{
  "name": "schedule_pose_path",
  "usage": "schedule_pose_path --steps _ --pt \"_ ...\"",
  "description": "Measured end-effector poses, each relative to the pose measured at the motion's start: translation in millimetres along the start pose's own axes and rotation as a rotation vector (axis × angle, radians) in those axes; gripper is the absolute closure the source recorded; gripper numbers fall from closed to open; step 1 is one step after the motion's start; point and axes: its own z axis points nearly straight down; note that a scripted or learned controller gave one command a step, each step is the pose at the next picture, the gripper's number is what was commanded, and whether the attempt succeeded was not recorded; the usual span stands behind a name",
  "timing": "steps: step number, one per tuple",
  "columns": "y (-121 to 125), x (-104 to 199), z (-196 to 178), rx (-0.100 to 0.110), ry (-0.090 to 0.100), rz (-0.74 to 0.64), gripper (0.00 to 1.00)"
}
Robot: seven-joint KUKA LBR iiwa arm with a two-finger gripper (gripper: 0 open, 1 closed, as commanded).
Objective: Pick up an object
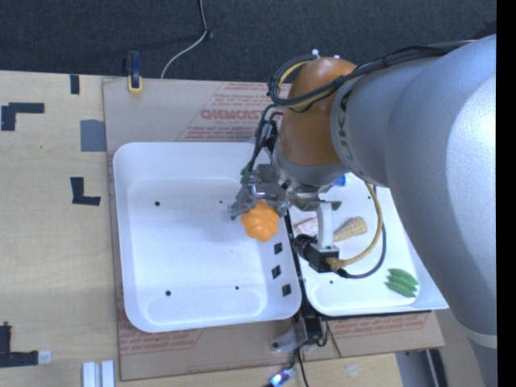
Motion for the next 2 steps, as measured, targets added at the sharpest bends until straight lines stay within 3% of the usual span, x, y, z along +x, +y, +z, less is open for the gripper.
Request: schedule_pose_path --steps 1,2 --pt "-6.6 53.3 -137.2 -0.014 0.003 -0.001 1.00" --pt "-7.4 49.5 -138.2 0.000 -0.004 0.004 1.00"
